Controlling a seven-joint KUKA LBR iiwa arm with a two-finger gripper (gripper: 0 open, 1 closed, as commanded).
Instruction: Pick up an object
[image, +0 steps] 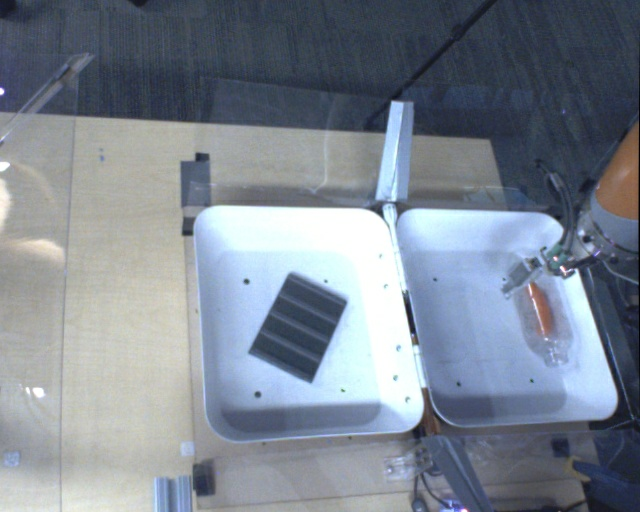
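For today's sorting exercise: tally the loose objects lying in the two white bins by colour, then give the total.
Dark grey: 1, ribbed block, left bin
Clear with orange inside: 1, bottle-like item, right bin
Total: 2

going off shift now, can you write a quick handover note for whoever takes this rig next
Hand: low over the far right part of the right bin, at the upper end of the clear plastic tube. Whether it is open or shut cannot be told from this view.
Things: the clear plastic tube with an orange core lies on the right bin's floor, running toward the near edge. A dark ridged block lies flat and tilted in the middle of the left bin.
Done: nothing lifted; both things rest on the bin floors.
Left: grip one thing, probably the tube, and raise it.
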